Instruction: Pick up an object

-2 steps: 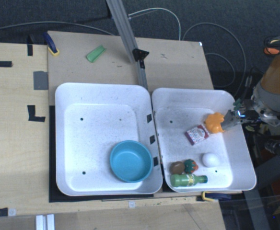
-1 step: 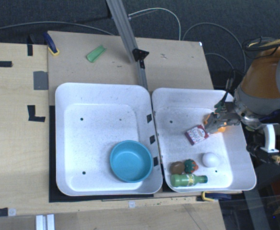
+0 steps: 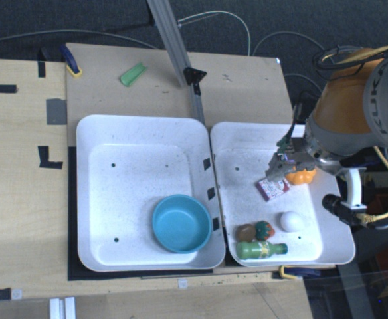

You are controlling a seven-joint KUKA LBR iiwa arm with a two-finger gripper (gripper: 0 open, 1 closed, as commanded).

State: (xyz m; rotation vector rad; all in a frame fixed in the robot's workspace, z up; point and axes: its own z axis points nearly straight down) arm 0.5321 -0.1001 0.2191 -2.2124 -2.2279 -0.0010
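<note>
Gripper (image 3: 282, 170) low in right bin (image 3: 247, 138), right-centre of frame, directly over maroon packet (image 3: 271, 189) and beside orange object (image 3: 303, 175). Grip state: cannot tell. Likely targeting packet. Other candidates clustered lower right: white ball (image 3: 290, 220), green bottle (image 3: 262, 249). Blue bowl (image 3: 181, 222) alone in left bin (image 3: 94, 178).

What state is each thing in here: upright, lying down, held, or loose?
Blue bowl: upright, in the left bin.
Green bottle: lying on its side, in the right bin.
White ball: loose in the right bin.
Orange object: in the right bin, beside the gripper.
Small packet: lying flat just below the gripper.
Green block: lying on the bench, outside the bins.
</note>
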